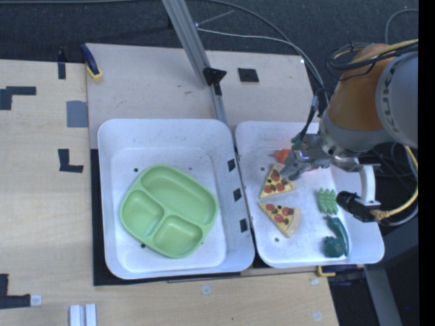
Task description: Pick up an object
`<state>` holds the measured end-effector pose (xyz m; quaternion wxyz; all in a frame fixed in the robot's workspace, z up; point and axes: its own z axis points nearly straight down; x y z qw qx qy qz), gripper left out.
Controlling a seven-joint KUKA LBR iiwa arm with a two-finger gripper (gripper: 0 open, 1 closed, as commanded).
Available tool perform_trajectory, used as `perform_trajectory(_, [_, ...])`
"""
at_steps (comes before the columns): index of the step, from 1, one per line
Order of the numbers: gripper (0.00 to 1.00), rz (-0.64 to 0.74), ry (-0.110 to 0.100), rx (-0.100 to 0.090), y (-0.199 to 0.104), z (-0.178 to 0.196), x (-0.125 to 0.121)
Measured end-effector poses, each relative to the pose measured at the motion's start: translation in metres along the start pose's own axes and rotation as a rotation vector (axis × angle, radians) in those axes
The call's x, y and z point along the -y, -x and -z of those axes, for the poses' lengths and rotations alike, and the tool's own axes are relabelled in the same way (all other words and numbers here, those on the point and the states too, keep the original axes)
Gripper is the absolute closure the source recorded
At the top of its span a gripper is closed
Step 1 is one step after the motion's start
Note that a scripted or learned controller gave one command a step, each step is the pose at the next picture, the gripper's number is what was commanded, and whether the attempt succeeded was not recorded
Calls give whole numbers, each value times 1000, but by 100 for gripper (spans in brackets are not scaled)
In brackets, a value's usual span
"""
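- While the grey arm with its orange band reaches in from the right, its end effector hangs low over the far part of the right bin, just above the upper pizza slice.
- Whether its fingers are spread or closed I cannot tell from here; nothing is plainly seen between them.
- Just beside the end effector, on its far-left side, lies a small orange-red piece.
- A second pizza slice lies nearer, just beside the first but apart from it.
- To the right of the slices sits a light green ridged toy, and nearer than that a dark green one, close to the bin's near right corner.
- The left bin holds a pale green divided plate with three compartments, lying tilted in the middle of the bin.
- Both bins rest side by side on the wooden bench, touching along their shared edge.
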<state>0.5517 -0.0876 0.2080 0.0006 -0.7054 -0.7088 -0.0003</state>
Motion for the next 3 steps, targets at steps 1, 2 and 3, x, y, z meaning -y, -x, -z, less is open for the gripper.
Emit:
perform_trajectory(1, [100, 0, -1, 0, -55, -7, -9])
perform_trajectory(2, [100, -1, -1, 0, -104, -10, -18])
perform_trajectory(3, [100, 0, 1, 0, -153, 11, -26])
